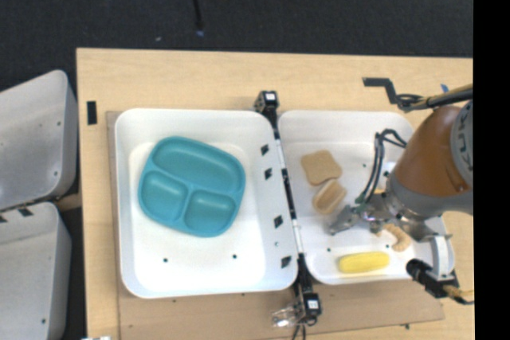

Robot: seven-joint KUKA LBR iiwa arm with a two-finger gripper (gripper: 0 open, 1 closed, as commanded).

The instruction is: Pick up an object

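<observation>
I start at the near rim of the right-hand bin (319, 276), where a yellow oblong piece (363, 262) lies flat, just inside the wall. My gripper (351, 219) hangs a little beyond it, low over the bin floor, reaching in from the right with my orange-banded wrist (426, 159) above it. The fingers are dark against the shadow and I cannot tell whether they are spread or closed; nothing shows between them. A small pale piece (396, 236) sits right under my wrist, partly hidden.

Just beyond the fingertips lies a tan block (328, 196), and past that a flatter tan slice, toast-like (320, 166), the two touching or nearly so. Any of these could serve as my object; the tan block is the closest to my fingers.

I judge the main risk to be crowding. If I close here I may catch the block's corner and shove it into the slice, or push it toward the divider (283, 187) between the bins, where the wall would block one finger. The cables (378, 163) looped at my wrist could also drag across the far pieces.

Open room is better toward the far right of this bin, where the floor is bare. The left-hand bin (127, 251) holds a teal divided plate (191, 185) with wide white floor around it.
</observation>
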